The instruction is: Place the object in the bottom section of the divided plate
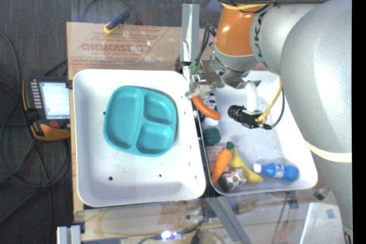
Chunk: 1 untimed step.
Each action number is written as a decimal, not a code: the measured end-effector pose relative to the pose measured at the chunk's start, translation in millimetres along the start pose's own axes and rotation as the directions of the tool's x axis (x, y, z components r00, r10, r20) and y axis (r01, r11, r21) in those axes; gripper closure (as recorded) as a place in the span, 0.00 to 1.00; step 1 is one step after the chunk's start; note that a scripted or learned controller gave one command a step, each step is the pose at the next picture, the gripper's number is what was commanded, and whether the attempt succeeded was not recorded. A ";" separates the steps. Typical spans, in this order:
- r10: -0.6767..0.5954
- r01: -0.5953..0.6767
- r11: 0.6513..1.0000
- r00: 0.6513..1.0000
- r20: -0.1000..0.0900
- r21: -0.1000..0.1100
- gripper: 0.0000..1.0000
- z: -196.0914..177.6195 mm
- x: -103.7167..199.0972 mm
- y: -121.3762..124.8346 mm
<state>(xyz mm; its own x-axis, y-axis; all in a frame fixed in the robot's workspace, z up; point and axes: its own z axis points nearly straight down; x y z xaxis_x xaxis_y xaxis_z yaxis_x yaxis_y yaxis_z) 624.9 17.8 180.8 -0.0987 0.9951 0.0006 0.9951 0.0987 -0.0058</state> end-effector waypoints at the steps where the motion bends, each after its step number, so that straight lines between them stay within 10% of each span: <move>1: -0.040 0.040 0.999 0.999 0.007 -0.007 1.00 33.9 41.6 10.8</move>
